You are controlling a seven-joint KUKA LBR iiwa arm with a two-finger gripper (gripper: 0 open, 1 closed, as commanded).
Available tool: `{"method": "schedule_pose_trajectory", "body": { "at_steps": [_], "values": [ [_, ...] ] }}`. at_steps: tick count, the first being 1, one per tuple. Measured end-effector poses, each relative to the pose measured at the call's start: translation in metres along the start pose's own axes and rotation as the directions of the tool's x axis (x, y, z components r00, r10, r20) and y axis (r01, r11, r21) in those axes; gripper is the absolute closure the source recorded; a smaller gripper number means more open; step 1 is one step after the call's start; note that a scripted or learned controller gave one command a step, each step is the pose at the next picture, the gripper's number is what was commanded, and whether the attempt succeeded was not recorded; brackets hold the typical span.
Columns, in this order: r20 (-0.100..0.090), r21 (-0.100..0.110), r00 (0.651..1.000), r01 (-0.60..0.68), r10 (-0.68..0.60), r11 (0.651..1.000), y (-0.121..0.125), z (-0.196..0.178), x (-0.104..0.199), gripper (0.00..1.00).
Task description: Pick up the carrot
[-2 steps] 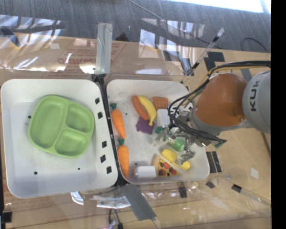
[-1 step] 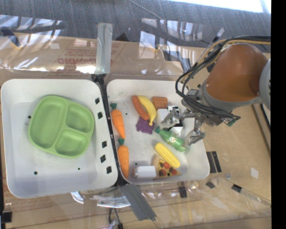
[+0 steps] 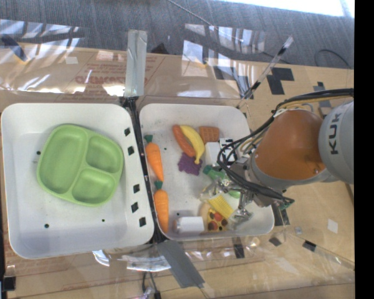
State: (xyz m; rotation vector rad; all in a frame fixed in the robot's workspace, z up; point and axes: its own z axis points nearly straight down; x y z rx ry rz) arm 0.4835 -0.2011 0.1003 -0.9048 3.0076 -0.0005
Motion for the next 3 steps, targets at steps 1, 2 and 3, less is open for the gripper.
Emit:
{"method": "schedule_pose_trajectory", "body": {
  "at_steps": [1,2,3],
  "values": [
    [0.002,-0.001,0.999,0.032,-0.032,0.999,0.039,-0.025,-0.04,0.0],
    [0.001,-0.003,0.999,0.041,-0.041,0.999,0.047,-0.004,-0.104,0.0],
    [0.002,0.002,0.894,-0.448,0.448,0.894,0.034,0.008,-0.144,0.0]
  ]
}}
